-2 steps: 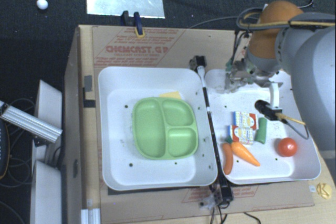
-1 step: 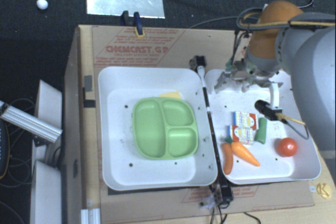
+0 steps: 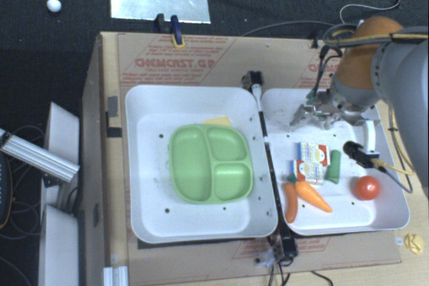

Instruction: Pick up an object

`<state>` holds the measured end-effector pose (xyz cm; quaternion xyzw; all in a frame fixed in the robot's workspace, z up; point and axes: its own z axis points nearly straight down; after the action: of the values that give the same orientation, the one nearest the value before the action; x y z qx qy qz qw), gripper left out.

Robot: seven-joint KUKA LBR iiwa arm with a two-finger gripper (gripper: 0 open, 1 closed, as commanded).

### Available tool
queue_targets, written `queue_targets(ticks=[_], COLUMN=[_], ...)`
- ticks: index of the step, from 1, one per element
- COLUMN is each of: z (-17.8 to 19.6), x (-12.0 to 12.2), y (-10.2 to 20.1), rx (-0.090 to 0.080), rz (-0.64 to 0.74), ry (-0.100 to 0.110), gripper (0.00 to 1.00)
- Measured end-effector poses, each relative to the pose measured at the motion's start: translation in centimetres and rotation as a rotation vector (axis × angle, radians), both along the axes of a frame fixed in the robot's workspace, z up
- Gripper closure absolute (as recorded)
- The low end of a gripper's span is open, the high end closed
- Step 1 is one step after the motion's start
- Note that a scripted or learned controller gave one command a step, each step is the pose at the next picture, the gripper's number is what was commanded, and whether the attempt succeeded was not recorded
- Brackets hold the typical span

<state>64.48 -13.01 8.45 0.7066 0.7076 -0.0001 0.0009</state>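
Two carrots [image 3: 305, 195], one tomato [image 3: 366, 187], one green tray [image 3: 210, 163] being counted | "CHEMCAST" board [image 3: 175, 63] being read | gripper [image 3: 310, 114] state being left undetermined

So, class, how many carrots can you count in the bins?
2, both in the right bin, near its front left corner. One carrot lies along the divider; the other carrot lies slanted beside it, their tops meeting. Nothing seems to hide more.

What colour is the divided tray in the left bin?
Light green tray, seen in the camera view.
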Motion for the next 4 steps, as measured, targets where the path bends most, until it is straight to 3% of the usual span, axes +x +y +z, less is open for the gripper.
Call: queue_targets(ticks=[1, 2, 3, 4], z=[0.1, 0.0, 0.1, 0.1], x=[2.5, -3.0, 2.5, 2.4], y=[4.2, -1.7, -0.7, -6.9], rx=[0.002, -0.001, 0.001, -0.001], rz=[0.003, 0.000, 0.003, 0.001], ry=[-0.002, 0.000, -0.002, -0.003], gripper=[0.00, 0.00, 0.00, 0.00])
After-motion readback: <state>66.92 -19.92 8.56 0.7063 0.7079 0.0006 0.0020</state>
